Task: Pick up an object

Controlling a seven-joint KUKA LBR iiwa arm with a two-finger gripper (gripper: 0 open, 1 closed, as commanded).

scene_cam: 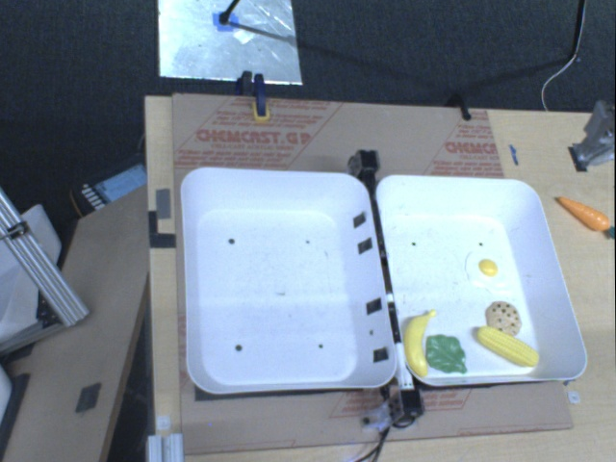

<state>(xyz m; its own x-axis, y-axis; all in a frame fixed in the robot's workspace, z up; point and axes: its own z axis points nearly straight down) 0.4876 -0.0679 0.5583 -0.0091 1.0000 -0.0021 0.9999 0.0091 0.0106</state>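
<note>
Poised at the far right edge, above the table (pixel 423 128) and outside both bins: grey pincer (pixel 595 142), open or closed impossible to tell. Well apart from it, down in the near part of the right bin (pixel 438 224): yellow banana (pixel 415 343) against the left wall, touching a green leafy piece (pixel 446 353); corn cob (pixel 507 346) just below a round cookie (pixel 502 316); small yellow lemon (pixel 488 268) farther up. Nearer the pincer, on the table beside the bin: orange carrot (pixel 584 214).

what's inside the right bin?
Right bin holds a fried egg, cookie, corn cob, banana and a green leafy piece. Anything beneath these is covered.
</note>
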